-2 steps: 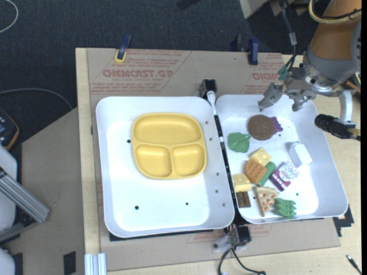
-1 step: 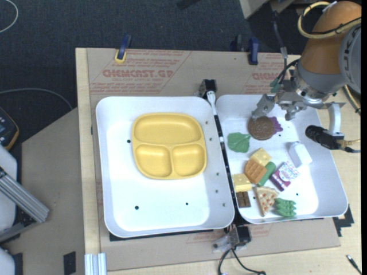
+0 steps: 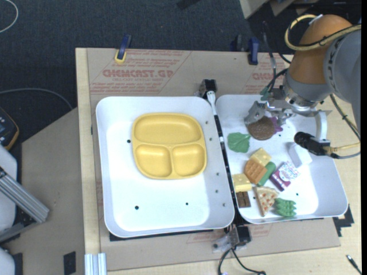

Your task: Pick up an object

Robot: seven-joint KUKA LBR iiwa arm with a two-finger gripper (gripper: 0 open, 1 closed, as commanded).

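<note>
The left bin (image 3: 114,171) on the desk (image 3: 86,96) carries a yellow divided tray (image 3: 169,144) lying flat near its middle, with bare white floor all round it; the tray looks like rigid, light plastic, broad and smooth, and its thin rim is judged a poor purchase for two fingers. Along the shared wall between the bins the clearance is tight. The right bin (image 3: 332,196) holds the small pieces: a green leaf-shaped piece (image 3: 238,142) lies just inside that wall, and below it a close cluster of a waffle-like orange block (image 3: 254,169), a yellow cheese-like wedge (image 3: 261,155), a pizza-slice piece (image 3: 265,199) and a green piece (image 3: 285,207), several touching, which would hamper a clean approach. These appear to be toy foods, light, stiff and somewhat slick. Further right, the brown round disc (image 3: 263,130) lies in the bin's upper part, apart from the cluster; it is judged flat, light and rigid, best pinched across its edges. The hand (image 3: 268,114) sits directly over the disc's upper edge; whether it is open or closed, or has hold of anything, cannot be determined. The bin's right floor offers open room.
</note>
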